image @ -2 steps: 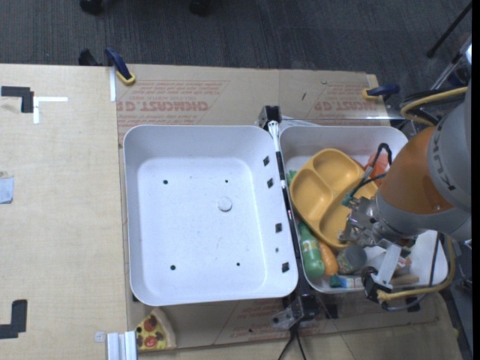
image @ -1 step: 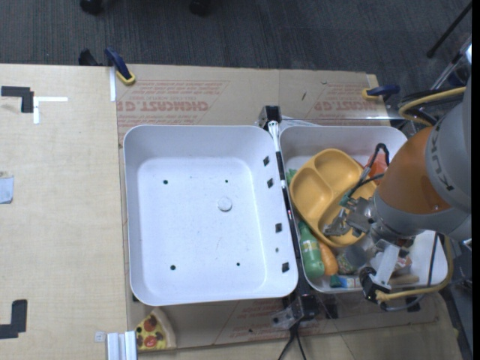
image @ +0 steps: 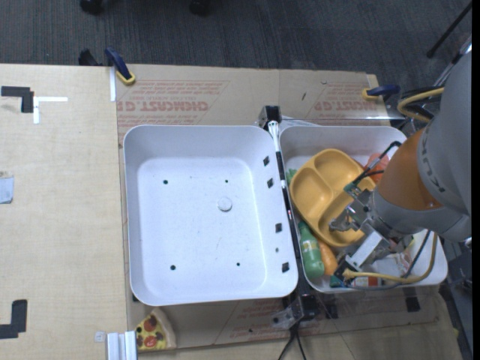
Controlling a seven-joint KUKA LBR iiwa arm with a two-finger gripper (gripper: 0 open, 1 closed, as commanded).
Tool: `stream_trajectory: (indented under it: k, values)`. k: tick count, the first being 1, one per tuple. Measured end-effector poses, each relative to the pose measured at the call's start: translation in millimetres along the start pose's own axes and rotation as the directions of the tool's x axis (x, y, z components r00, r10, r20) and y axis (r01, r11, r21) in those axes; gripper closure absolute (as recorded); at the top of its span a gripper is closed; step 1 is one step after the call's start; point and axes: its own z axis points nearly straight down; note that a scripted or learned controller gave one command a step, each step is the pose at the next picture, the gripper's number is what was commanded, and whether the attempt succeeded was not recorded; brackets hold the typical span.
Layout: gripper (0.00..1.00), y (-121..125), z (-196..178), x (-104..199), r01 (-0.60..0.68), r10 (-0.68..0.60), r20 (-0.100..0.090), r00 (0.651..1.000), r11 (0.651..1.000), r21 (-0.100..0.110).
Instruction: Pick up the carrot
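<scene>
We reached in from the right with our grey arm (image: pixel 457 126), its orange band (image: pixel 409 175) sitting just above the wrist. The wrist bent down and leftward, carrying the gripper (image: pixel 346 223) low. Cables trailed beneath the wrist, and our forearm hid much of the gripper body.

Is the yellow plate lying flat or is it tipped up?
Tipped. The yellow plate leans in the right bin, its far edge raised and its lower edge down among the green and orange toys by the gripper.
</scene>
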Motion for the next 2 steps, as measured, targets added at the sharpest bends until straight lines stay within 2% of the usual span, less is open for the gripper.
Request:
stream_trajectory:
  k: [1, 2]
  values:
    - [1.0, 1.6, -8.6, -1.0, 0.0, 0.0, 0.002, 1.0, 1.0, 0.001]
    - [1.0, -1.9, 0.0, -0.3, -0.138, 0.138, 0.003, 0.99, 0.99, 0.0]
